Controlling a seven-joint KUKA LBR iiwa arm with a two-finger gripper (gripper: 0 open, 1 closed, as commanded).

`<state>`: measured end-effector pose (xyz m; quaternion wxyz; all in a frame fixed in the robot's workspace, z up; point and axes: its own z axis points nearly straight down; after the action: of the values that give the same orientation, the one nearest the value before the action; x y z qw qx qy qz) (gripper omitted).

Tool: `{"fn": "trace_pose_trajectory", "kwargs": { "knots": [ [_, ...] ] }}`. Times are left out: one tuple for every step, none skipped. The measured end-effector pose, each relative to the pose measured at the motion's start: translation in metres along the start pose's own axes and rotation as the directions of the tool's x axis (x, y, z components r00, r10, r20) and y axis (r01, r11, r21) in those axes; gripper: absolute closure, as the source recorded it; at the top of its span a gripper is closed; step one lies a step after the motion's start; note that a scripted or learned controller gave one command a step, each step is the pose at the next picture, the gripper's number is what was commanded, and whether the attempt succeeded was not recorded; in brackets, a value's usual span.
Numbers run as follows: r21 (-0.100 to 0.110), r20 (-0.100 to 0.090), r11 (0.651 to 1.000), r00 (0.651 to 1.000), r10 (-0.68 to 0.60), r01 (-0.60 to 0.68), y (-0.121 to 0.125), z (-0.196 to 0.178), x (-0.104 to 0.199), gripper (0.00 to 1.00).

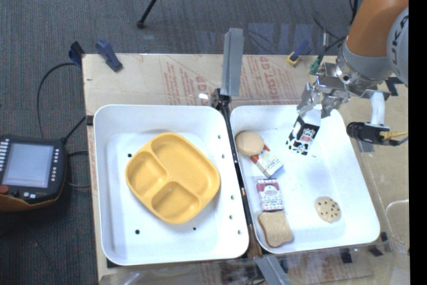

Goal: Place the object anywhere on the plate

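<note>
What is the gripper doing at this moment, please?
Gripper: shut on the black-and-white carton, lifted over the right bin.

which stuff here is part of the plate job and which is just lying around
In the job: end effector, black-and-white carton between its fingers, yellow plate.

Lying about: round bun, red packet, cookie, toast, teach pendant.

A wooden bench (167, 77) carries two white bins side by side; the left bin (107, 177) and right bin (353, 177) touch; blue clamps (108, 54) grip its far edge.
</note>
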<state>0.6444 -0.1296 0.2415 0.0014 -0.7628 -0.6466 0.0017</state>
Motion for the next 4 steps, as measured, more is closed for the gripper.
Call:
{"fn": "trace_pose_trajectory", "kwargs": {
  "knots": [
    [0.005,-0.002,0.997,0.997,0.077,-0.077,-0.11,0.033,0.057,1.0],
    [-0.005,0.0,0.997,0.997,0.071,-0.071,-0.151,0.018,0.12,1.0],
    [0.005,0.002,0.999,0.999,0.046,-0.046,-0.105,0.055,0.201,1.0],
    [0.002,0.001,0.998,0.998,-0.06,0.06,-0.157,0.12,0.246,1.0]
  ]
}}
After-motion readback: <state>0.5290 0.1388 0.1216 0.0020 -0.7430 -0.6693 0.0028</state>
